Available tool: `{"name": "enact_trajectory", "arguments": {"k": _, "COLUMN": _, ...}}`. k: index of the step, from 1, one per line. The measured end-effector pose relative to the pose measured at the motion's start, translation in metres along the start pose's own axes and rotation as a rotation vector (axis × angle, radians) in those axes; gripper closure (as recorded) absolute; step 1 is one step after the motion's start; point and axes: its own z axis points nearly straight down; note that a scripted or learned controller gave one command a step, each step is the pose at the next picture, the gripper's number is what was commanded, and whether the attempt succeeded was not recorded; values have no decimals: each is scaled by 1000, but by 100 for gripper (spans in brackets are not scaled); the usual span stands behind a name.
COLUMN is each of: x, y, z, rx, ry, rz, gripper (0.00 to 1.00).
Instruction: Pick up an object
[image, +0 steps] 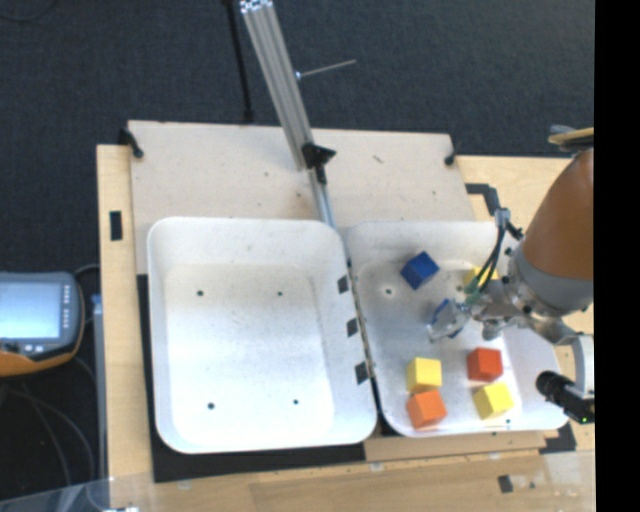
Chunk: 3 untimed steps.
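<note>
While the grey arm with the orange band (565, 225) reaches in from the right, its pincer (450, 318) sits low over the right-hand shallow white bin (385, 255), roughly in the middle of it. Honestly can't tell if the pincer is open or closed, it's just a blurry tangle of metal and cables from this angle, and nothing is visibly caught in it.

All the cubes are in that right bin. A small blue cube (420, 269) sits up and to the left of the pincer, near it but apart. Below the pincer there's a loose cluster of four: a yellow cube (424, 374) with an orange cube (427, 408) just beneath it, almost touching, then a red-orange cube (485, 363) to the right and another yellow cube (493, 400) just under that one. A bit of something yellow (474, 277) peeks out beside the wrist cables, too hidden to say what it is.

The left-hand shallow white bin (250, 330) sits right beside the other one on the light wooden worktop (230, 165). A slanted aluminium rail (285, 85) runs down to the spot where the bins meet.
</note>
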Motion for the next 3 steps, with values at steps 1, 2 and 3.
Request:
{"name": "enact_trajectory", "arguments": {"k": 1, "x": 46, "y": 28, "z": -12, "rx": 1, "ry": 2, "rz": -13, "gripper": 0}}
{"name": "enact_trajectory", "arguments": {"k": 2, "x": 52, "y": -7, "z": -163, "rx": -8, "ry": 0, "rz": -9, "gripper": 0}}
{"name": "enact_trajectory", "arguments": {"k": 3, "x": 52, "y": -7, "z": -159, "rx": 1, "ry": 0, "rz": -12, "gripper": 0}}
